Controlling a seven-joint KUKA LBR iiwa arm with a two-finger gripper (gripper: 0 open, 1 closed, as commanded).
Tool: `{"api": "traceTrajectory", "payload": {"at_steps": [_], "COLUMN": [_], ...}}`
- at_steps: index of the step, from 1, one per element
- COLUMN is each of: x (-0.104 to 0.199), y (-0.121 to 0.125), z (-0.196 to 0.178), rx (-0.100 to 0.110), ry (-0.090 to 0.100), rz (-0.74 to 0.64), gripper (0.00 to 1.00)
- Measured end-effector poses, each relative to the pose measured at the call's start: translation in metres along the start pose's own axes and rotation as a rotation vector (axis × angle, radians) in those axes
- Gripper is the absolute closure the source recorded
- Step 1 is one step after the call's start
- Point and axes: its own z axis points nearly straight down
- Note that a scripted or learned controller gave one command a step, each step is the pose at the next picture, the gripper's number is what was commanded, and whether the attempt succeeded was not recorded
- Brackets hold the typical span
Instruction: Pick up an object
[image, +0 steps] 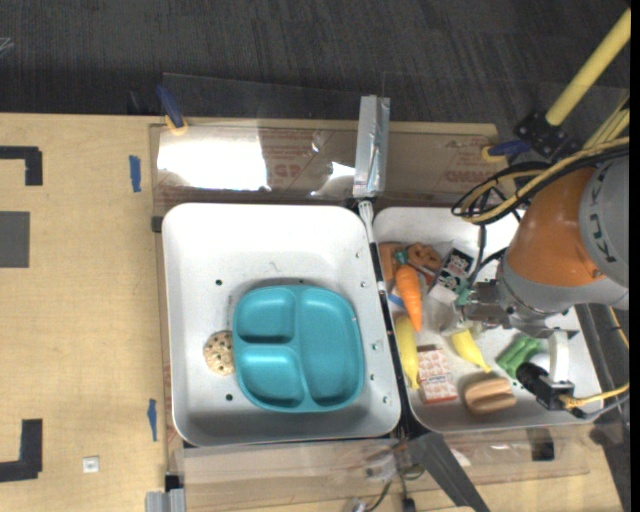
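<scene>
Over the right bin (585, 418): my jaws (468, 310) hung above a banana (466, 347).
Jaws: I could not tell their state.
Left bin (190, 300): 1 teal tray (298, 346), 1 cookie (219, 352).

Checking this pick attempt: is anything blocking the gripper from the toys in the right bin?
Nothing visible does. The gripper hangs inside the right bin, directly over the pile, with the banana just below it and the carrot beside it. The toys crowd each other closely.
</scene>
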Motion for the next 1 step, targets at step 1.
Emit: {"api": "traceTrajectory", "payload": {"at_steps": [1], "x": [0.05], "y": [0.0282], "z": [-0.084], "rx": [-0.005], "ry": [0.001], "rz": [0.036], "gripper": [1.0]}}
